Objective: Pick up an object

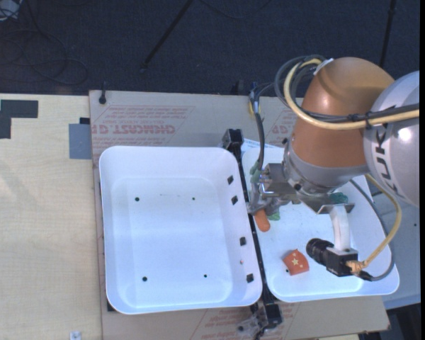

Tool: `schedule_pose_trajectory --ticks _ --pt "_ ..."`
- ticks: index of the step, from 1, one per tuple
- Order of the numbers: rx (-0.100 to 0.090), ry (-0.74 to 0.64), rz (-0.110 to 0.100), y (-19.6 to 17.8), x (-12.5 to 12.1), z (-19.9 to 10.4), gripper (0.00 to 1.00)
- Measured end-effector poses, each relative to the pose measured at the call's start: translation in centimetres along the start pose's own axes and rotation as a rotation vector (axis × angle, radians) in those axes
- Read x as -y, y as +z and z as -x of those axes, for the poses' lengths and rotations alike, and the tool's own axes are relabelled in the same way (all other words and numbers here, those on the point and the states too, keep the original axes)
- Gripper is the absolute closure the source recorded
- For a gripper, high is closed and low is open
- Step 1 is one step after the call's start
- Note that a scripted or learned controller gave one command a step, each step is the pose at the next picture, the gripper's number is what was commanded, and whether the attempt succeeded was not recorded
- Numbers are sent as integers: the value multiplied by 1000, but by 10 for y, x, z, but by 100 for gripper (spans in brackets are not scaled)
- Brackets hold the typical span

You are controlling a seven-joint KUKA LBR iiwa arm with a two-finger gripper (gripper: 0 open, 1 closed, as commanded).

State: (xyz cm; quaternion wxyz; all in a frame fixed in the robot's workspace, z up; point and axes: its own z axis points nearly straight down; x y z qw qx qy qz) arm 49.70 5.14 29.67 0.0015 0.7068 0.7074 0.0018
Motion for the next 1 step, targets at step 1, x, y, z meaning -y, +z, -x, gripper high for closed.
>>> schedule_pose_trajectory --ticks 1 --pt "0 -3 -2 -33 -49 -49 100"
